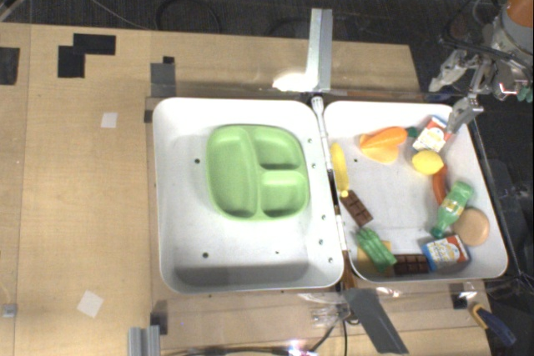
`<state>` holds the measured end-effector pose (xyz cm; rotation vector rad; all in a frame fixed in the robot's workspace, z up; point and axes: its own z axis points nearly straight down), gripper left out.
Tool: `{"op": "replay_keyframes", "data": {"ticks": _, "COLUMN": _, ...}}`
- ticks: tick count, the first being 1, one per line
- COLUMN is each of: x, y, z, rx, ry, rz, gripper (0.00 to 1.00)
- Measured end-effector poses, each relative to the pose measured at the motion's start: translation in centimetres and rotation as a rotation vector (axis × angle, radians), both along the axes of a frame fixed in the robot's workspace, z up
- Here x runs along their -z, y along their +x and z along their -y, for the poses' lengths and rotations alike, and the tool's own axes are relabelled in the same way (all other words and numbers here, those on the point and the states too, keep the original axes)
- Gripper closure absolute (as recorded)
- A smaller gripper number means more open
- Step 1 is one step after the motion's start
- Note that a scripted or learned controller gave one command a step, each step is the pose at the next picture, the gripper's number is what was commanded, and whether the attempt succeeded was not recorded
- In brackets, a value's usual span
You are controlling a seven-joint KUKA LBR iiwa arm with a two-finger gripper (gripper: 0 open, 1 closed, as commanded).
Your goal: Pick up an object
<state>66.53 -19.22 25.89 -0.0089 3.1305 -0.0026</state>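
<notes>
At the far right corner of the right bin (492, 204), the gripper (464, 114) hangs just above the rim, close to a small white-and-red carton (431, 132). Whether it is wide or narrow I cannot tell, as the tip is small and blurred against the bin wall, and nothing can be seen held in it.

The things to choose from all lie in that right bin. An orange carrot-like toy (384, 143) sits near the top, with a yellow lemon (427, 162) just beside the carton. A green bottle (451, 208) leans along the right side, a brown egg-shaped piece (473, 226) next to it, and a small juice box (444, 253) below. Along the divider lie a yellow banana-like piece (338, 162), a brown chocolate bar (356, 208) and a dark green item (375, 249). The left bin (179, 179) carries a green divided tray (254, 171).

To do this step well, I judge the nearest candidates to be the carton and the lemon, since they lie almost under the gripper. They touch or nearly touch, so a descent between them risks pushing both aside; centring over one piece is safer. The lemon is round and may roll out of a pinch, whereas the carton offers flat faces. It stands close to the wall, so the approach should come straight down with room left on the rim side.
</notes>
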Motion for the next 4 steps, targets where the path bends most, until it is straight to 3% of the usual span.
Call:
{"op": "replay_keyframes", "data": {"ticks": 1, "x": 13.1, "y": 0.3, "z": 1.2, "rx": -0.076, "ry": 0.004, "rz": -0.013, "gripper": 0.00}}
{"op": "replay_keyframes", "data": {"ticks": 2, "x": 17.1, "y": -2.5, "z": 1.2, "rx": -0.049, "ry": -0.001, "rz": 0.000, "gripper": 0.00}}
{"op": "replay_keyframes", "data": {"ticks": 3, "x": 17.1, "y": -5.9, "z": 0.8, "rx": 0.134, "ry": 0.001, "rz": 0.000, "gripper": 0.00}}
{"op": "replay_keyframes", "data": {"ticks": 4, "x": 17.0, "y": -7.9, "z": 1.2, "rx": 0.247, "ry": 0.002, "rz": 0.002, "gripper": 0.00}}
